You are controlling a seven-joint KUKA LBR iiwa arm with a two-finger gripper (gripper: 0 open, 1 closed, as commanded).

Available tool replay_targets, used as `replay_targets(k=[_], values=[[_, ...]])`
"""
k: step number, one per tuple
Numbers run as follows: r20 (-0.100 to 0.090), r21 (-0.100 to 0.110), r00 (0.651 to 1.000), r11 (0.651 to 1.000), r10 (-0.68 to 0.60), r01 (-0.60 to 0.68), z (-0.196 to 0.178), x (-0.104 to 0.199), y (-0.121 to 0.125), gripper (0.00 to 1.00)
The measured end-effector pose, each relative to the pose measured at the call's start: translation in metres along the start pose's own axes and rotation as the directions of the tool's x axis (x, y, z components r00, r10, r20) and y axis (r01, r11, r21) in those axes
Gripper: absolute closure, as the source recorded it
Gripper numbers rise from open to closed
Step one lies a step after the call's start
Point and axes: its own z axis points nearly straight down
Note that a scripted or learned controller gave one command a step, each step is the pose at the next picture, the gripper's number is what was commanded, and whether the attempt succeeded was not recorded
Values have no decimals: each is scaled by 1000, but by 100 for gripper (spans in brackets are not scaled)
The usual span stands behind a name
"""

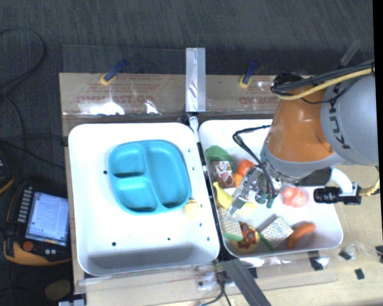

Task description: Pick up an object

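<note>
My gripper (244,201) hangs low in the right bin (331,235), over a pile of toy food at its left side. Right under it lies a yellow banana-like piece (224,197). Close by are a green piece (217,154), a small brown-and-white can (223,174), an orange piece (245,167), a pink round piece (294,197), a checkered packet (276,230) and a red sausage-like piece (299,232). The arm's orange band and grey wrist hide the bin's middle and upper right.
The left bin (94,248) holds a blue divided plate (147,175), and a small pale yellow piece (191,209) lies by its right wall. Clamps and a metal strip sit along the back edge. A handheld pendant (39,220) rests left of the bench.
</note>
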Motion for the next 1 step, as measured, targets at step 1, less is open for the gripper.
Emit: replay_targets(k=[1], values=[[0,-1,991,991,137,-137,-32,29,6,100]])
